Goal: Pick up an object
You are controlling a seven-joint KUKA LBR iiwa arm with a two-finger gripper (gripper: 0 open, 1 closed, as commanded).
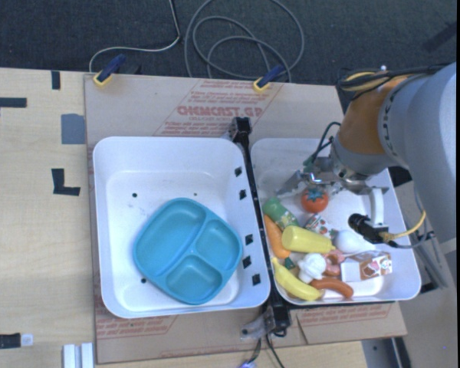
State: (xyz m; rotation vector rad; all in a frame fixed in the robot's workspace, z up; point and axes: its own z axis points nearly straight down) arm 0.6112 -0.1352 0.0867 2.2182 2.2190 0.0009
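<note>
The right bin (280, 156) holds a heap of toy food. In it I see a red tomato (316, 200), a green piece (274, 208), an orange carrot (275, 239), a yellow corn-like piece (307, 241), a banana (294, 281), a white garlic bulb (313, 265), a red sausage (334, 287), a white egg (351, 241) and a small carton (375, 267). My gripper (322, 181) hangs low over the right bin, directly above the tomato and very close to it. The wrist hides how the gripper meets the tomato.
A blue divided plate (188, 249) lies in the left bin (123, 156). A black clip strip (244, 176) runs between the two bins. The grey arm (414, 129) with its orange band covers the right bin's far right corner. Cables lie on the dark floor behind the bench.
</note>
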